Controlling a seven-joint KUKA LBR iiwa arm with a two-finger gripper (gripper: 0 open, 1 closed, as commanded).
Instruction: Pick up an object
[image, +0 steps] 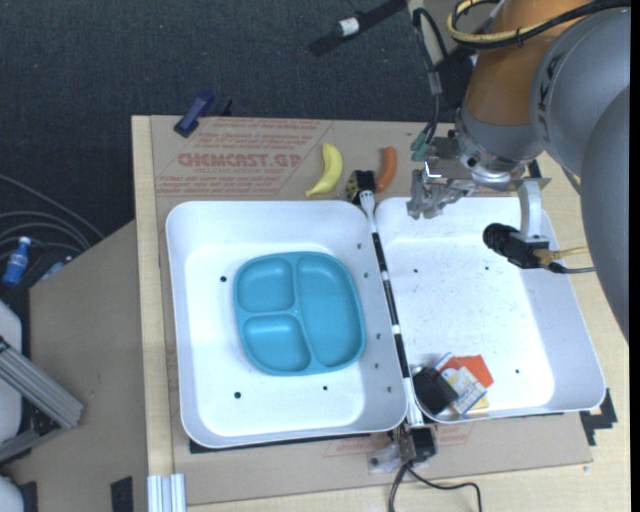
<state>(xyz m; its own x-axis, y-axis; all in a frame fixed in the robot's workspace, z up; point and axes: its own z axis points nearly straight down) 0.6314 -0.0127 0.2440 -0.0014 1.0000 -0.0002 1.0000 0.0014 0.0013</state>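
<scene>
Locating the gripper (430, 200) first: found at the far rim of the right bin (480, 300), close to that bin's far-left corner, pointing down. Could not tell whether spread or pressed together; saw nothing pinched. Found the candidate things, an orange pack (470, 372) and a black lump (430, 386), touching each other in the right bin's near-left corner, against its left wall. Judged the relation governing the next move as follows: lay almost straight toward the near side from the gripper, along the right bin's left wall, well apart, with bare floor between. Judged the pack's long axis as slanting across that corner, though too cluttered to fix; could not resolve the lump's shape. Noted a blue plate (298, 312) in the left bin (200, 250), left of the right bin, and a banana (325, 170) and a carrot-like stick (386, 168) just beyond the right bin's far-left corner, outside it. Judged the corner walls as likely to crowd a descent there.
</scene>
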